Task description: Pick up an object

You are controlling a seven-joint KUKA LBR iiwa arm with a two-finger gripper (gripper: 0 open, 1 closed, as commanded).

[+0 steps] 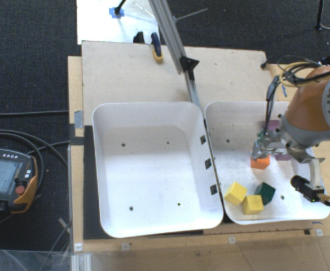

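In the right bin [232, 114], gripper [260, 151] touches orange block [260, 162].

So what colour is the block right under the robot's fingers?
Orange block, in the camera view.

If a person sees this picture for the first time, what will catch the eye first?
Most likely the grey arm with its orange band, reaching from the right over the right bin. Its gripper hangs just above an orange block. Nearer the front lie two yellow blocks and a dark green block.
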